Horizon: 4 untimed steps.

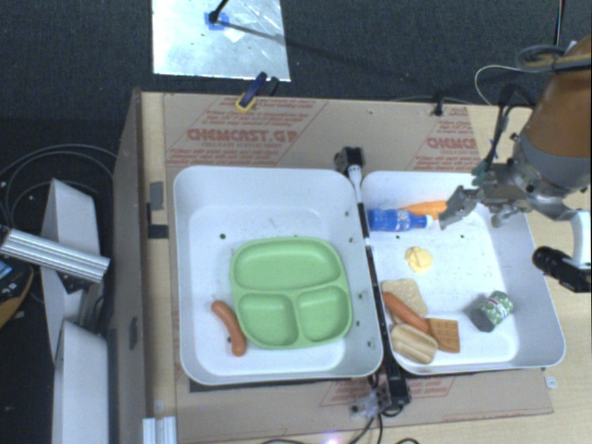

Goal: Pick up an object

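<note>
While the gripper (455,213) hangs over the right bin (535,248) toward its twelve o'clock edge, whether it is spread or pressed together cannot be told, and it sits just beside an orange carrot (425,208) and a blue-and-white bottle (392,219); a yellow lump (419,259) lies near the middle, a grey-green can (493,309) at four o'clock, and bread (404,295), a sausage (404,311), a bun (413,343) and a cracker (445,334) at seven o'clock; the left bin (199,211) holds a green divided tray (289,291) with another sausage (229,327) at its eight o'clock
</note>
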Available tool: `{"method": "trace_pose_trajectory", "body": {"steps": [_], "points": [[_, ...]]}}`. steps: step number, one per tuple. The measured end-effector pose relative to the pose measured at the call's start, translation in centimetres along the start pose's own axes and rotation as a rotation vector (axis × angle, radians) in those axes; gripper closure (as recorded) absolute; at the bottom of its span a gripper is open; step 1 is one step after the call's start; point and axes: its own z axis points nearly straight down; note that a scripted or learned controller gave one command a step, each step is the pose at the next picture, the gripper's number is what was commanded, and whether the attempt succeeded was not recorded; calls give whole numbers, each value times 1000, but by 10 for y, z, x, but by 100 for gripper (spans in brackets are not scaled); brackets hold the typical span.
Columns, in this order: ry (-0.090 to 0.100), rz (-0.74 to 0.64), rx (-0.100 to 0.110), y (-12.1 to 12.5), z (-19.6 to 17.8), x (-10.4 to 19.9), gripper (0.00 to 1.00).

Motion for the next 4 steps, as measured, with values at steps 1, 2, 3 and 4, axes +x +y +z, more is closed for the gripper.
{"method": "trace_pose_trajectory", "body": {"steps": [1, 2, 3, 4], "points": [[0, 2, 4, 43, 97, -20, 0], [1, 2, 3, 37, 161, -10, 0], [0, 2, 2, 4, 179, -14, 0], [0, 1, -1, 5, 168, -14, 100]]}}
